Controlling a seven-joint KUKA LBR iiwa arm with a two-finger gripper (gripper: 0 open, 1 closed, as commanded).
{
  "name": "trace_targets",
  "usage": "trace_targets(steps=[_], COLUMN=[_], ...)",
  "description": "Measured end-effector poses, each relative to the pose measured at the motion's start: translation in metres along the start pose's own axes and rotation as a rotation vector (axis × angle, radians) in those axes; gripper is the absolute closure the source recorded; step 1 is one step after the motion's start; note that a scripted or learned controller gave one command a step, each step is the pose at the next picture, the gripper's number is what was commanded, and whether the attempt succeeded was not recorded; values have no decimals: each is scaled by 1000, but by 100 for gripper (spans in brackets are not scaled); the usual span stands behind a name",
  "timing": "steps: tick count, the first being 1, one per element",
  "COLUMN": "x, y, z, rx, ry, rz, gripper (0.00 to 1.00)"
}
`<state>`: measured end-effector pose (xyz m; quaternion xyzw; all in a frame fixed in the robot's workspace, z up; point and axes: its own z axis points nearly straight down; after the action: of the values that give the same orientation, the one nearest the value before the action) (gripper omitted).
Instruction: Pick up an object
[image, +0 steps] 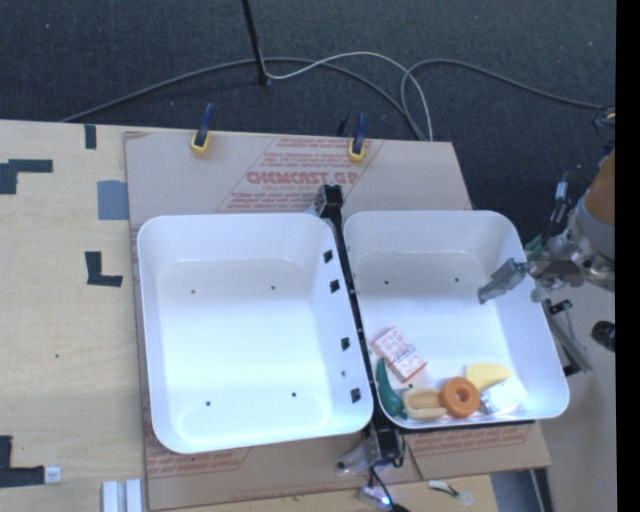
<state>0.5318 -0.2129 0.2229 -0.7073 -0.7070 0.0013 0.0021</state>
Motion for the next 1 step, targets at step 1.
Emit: trace_targets(steps=[1], x=[0], y=[1], z=[-2], rx=[-4], ry=[-1], rz=[-1], gripper=[0])
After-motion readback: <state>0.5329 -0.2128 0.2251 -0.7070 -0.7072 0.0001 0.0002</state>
